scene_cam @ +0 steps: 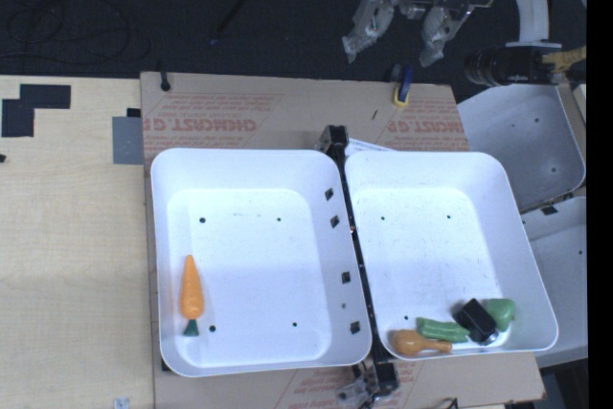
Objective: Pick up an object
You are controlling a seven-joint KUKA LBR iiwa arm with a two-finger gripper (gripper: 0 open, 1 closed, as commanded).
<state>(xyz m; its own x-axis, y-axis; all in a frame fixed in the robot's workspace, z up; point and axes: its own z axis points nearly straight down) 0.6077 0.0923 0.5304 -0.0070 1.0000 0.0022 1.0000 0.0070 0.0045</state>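
I see my pincer (395,32) hanging at about one o'clock in the view, above the dark area beyond the tabletop (67,235), with its two fingers (364,22) spread apart and nothing between them. Below it lies a cardboard sheet (287,115) carrying both white bins.

The right bin (436,177) sits toward five o'clock from the pincer. In its near corner, at about five o'clock of that bin, a small cluster rests together: an orange pear-shaped toy (418,343), a green pod-like piece (442,329), a black block (475,320) and a green rounded piece (500,310), touching or nearly so.

The left bin (239,172) lies toward seven o'clock from the pincer. A toy carrot (192,290) lies alone at its seven o'clock corner, close to the left wall.
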